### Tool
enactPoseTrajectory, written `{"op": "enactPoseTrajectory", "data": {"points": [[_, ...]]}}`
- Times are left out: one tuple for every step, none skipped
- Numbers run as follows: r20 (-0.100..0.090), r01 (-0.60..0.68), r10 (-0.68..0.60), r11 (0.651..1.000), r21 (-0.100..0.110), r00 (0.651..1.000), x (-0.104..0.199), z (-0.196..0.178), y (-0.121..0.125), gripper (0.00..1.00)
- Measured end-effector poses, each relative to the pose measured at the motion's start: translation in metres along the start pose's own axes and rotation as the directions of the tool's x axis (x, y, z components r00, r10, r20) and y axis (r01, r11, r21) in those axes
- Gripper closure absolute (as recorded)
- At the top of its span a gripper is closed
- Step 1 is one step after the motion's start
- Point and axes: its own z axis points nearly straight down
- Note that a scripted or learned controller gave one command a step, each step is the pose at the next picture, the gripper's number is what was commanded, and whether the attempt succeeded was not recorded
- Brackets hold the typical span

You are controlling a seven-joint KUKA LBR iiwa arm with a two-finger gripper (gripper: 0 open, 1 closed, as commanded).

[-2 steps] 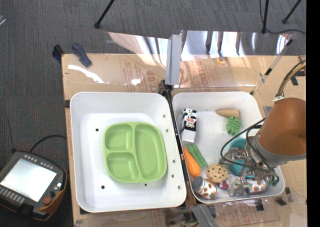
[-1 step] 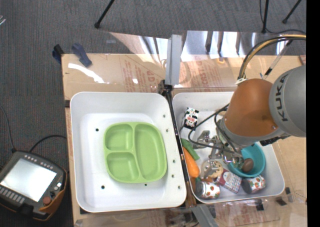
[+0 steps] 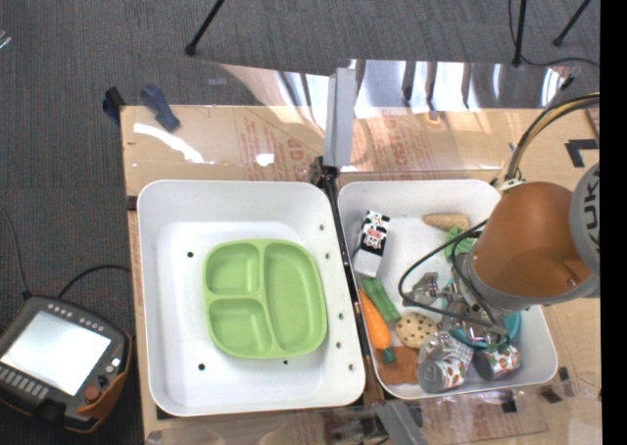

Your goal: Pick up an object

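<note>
Gripper [image 3: 453,321] low in right bin [image 3: 411,200], finger state impossible to tell. Cookie [image 3: 412,329] just left; printed cans [image 3: 446,367] directly below; carrot [image 3: 377,326] farther left.

The bench [image 3: 245,144] is being viewed from above at a slant; its top is being covered by brown cardboard carrying red print. Two shallow white bins are being borne side by side on it. The left bin [image 3: 157,237] is being seated toward the bench's left edge, the right bin [image 3: 485,193] toward its right edge, and their inner walls are being held just beside each other at mid-bench. A clear upright panel [image 3: 441,90] is being carried along the far edge. A small dark blue item [image 3: 157,105] is being left lying at the far left corner; its kind cannot be told.
</note>
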Motion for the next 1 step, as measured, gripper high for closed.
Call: {"op": "enactPoseTrajectory", "data": {"points": [[-0.044,-0.042,0.042,0.999,0.001,0.998,-0.0802,0.0127,0.0323,0.0]]}}
